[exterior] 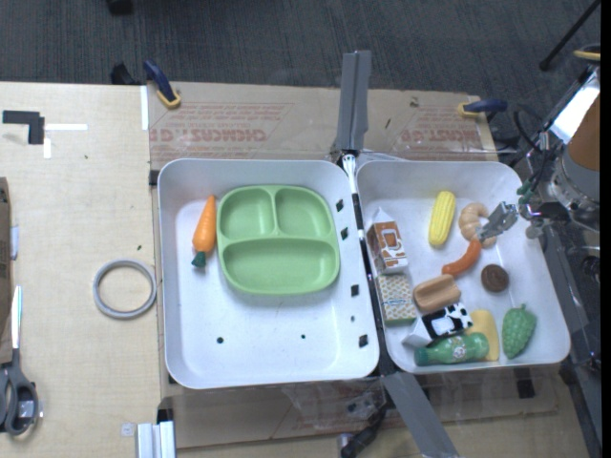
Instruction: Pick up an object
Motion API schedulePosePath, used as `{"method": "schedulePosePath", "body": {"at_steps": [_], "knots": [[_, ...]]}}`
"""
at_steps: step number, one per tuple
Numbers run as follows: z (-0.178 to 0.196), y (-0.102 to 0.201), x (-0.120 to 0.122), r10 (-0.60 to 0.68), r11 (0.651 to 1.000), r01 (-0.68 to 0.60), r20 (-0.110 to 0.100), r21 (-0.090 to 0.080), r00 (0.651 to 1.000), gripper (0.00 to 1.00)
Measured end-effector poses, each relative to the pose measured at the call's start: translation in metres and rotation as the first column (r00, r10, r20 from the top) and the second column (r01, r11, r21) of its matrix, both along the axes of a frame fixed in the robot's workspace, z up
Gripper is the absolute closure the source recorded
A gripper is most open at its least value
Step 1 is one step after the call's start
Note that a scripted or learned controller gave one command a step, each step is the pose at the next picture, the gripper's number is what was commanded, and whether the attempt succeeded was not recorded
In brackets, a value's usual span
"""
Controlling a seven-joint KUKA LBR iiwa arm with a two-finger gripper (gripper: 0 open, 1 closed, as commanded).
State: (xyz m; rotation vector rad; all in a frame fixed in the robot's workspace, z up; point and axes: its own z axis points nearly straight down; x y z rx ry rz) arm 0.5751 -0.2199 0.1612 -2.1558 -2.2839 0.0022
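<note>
Fingers of the gripper [498, 221] hang at the right bin's [401, 175] upper right, just beside a pale tan bun-like toy [470, 219] and above an orange sausage [462, 258]; whether they are spread or pressed together I cannot tell, and nothing shows between them. Objects to pick lie crowded in that bin: a yellow corn cob [441, 218] upright near the top, a small printed carton [387, 246] and a speckled block [395, 296] along the left wall, a hot dog [437, 292] in the middle, a black-and-white piece [447, 322] just below it, a green bottle [451, 351] lying along the front edge, a yellow block [485, 333] beside it, a green strawberry-shaped toy [517, 330] at the lower right, and a brown ball [494, 278] near the sausage. Across the divider, the left bin [258, 361] holds a green divided plate [279, 239] with a carrot [203, 229] just beside its left rim. On the worktop [72, 208] to the left lie a grey ring [124, 287] and scissors [17, 389]
</note>
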Motion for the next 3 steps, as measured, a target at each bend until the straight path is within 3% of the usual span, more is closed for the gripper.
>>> {"method": "schedulePosePath", "body": {"at_steps": [1,2,3], "knots": [[-0.0698,0.0270,0.0101,-0.071,0.997,0.071,0.000,0.000,0.997,0.00],[-0.0604,0.0263,0.0103,-0.073,0.997,0.073,0.001,0.000,0.997,1.00],[-0.0604,0.0263,0.0102,-0.073,0.997,0.073,0.000,0.000,0.997,0.00]]}}
